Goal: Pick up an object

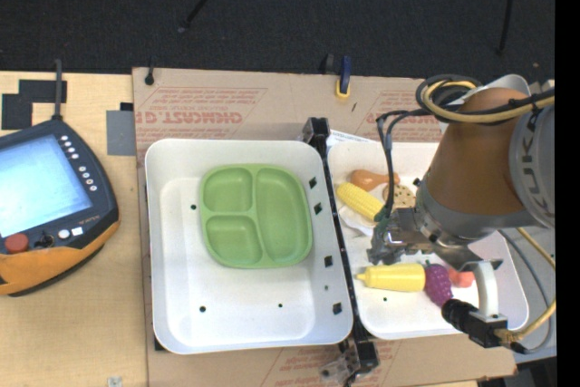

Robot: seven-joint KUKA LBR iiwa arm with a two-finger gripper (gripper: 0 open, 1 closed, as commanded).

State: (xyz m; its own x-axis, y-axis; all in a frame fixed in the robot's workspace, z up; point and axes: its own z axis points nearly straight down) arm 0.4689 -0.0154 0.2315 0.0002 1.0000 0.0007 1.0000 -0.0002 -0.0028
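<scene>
1. Where the cardboard sheet (227, 109) shows above the left bin, red print runs upside down; it reads roughly "CHEMCAST" with smaller lines under it that are too small to read. More red print shows on the cardboard at the bottom edge, unreadable.
2. Large letters on the grey arm (544, 172) at the right edge: a partial "KU" is visible, running vertically.
3. Left bin (172, 285): holds one green divided plate (256, 217) with three compartments, lying flat in the upper middle of the bin. Compartments appear bare.
4. Right bin (399, 326): holds several items, clustered.
   - yellow corn-like piece (360, 200) near the upper left of the bin, tilted.
   - orange-brown item (367, 179) just above it, touching or nearly so.
   - tan speckled round item (399, 193) beside these, partly hidden by the arm.
   - yellow squeeze bottle (395, 277) lying on its side, nozzle toward the left bin.
   - purple grape-like cluster (439, 284) just right of the bottle, touching it.
   - small red-orange piece (463, 278) right of the cluster.
5. Tool (388, 240): sits low over the right bin, between the corn-like piece and the squeeze bottle. Whether it is spread or pressed together, cannot tell; dark parts and cables blur together.
6. A handheld control pendant (50, 199) with a lit screen lies on the counter (72, 331), left of the bins. A blue-and-yellow clamp (343, 77) holds the cardboard's top edge.
</scene>
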